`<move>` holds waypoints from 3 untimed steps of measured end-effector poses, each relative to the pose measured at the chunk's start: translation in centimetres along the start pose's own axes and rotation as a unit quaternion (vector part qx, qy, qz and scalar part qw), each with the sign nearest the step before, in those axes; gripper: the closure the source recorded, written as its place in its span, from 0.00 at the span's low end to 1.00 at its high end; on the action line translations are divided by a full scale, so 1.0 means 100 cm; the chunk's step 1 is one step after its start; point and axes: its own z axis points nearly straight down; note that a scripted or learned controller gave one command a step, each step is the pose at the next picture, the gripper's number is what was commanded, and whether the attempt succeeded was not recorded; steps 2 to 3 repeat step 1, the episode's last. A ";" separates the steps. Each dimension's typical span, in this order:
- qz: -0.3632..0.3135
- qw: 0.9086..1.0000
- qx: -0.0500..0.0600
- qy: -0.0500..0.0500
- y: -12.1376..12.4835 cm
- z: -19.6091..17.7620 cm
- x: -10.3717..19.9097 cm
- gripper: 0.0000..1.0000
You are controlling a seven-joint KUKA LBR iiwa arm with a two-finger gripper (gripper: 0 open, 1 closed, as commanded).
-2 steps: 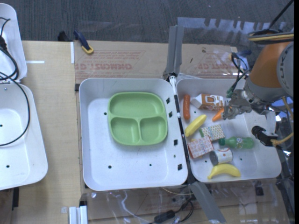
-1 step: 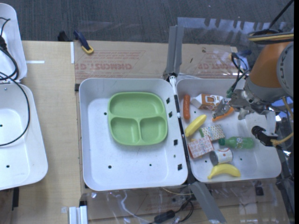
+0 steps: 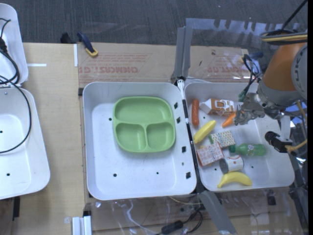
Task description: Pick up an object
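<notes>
while the arm [image 3: 288,72] leans in from the right over the right bin [image 3: 279,177], its gripper [image 3: 243,115] sits low at the far middle of that bin, just beside a small orange carrot-like piece [image 3: 228,121] and the white carton [image 3: 217,106]; whether it is clenched or released i cannot tell. left of these lies an orange-red sausage-shaped toy [image 3: 195,112], and nearer, a yellow banana [image 3: 204,131] lies slantwise. two patterned packets [image 3: 216,147] sit in the middle, with a green bottle [image 3: 250,150] to their right and a small can [image 3: 231,164] nearer still. another banana [image 3: 234,180] rests by the near wall. over in the left bin [image 3: 98,175], a green divided plate [image 3: 144,124] lies flat.
</notes>
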 end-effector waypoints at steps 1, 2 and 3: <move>0.000 1.000 0.000 0.000 0.000 0.000 0.000 0.00; 0.000 1.000 0.000 0.000 0.000 0.000 0.000 0.00; 0.000 1.000 0.000 0.000 0.000 0.000 0.000 0.00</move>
